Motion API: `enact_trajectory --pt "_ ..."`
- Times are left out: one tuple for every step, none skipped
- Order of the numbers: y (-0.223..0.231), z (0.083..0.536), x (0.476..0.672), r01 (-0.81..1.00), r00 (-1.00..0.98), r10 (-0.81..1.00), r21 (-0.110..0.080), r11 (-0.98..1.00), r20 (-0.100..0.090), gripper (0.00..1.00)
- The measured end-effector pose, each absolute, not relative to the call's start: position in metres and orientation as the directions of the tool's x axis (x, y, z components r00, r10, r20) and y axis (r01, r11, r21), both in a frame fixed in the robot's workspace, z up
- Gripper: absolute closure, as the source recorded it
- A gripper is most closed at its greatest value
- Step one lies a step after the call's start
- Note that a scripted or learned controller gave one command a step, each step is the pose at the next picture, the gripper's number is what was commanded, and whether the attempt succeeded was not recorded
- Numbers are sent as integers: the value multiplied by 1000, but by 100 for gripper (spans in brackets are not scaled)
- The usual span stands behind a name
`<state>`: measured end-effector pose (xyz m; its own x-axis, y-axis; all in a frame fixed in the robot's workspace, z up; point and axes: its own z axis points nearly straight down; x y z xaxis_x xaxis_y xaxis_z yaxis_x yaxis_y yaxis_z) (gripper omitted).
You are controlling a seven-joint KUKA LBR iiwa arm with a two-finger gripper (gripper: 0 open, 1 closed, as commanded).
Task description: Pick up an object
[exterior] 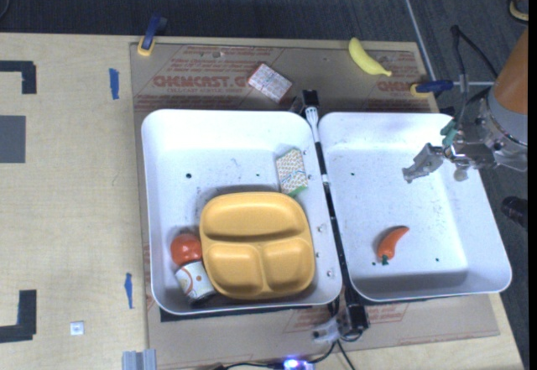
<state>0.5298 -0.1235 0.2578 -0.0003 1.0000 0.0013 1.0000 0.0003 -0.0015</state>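
One yellow tray (256, 244), one chili (391, 242), two bins (168, 142).

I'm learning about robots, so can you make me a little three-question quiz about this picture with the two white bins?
1. True or false: the orange chili pepper lies in the right bin.
2. Which bin holds the yellow divided tray? A) left bin B) right bin C) neither bin
3. Fill in: the yellow banana lies on the cardboard ____ the bins.

Key
1. True. The pepper lies alone near that bin's front, with the gripper over the bin's back part.
2. A. It sits in the left bin.
3. Behind, outside both.
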Motion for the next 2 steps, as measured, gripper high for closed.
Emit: enact_trajectory --pt "-161 214 479 1000 1 1000 0 -1 0 0" --pt "-96 103 483 1000 -1 1000 -2 1 1 0"
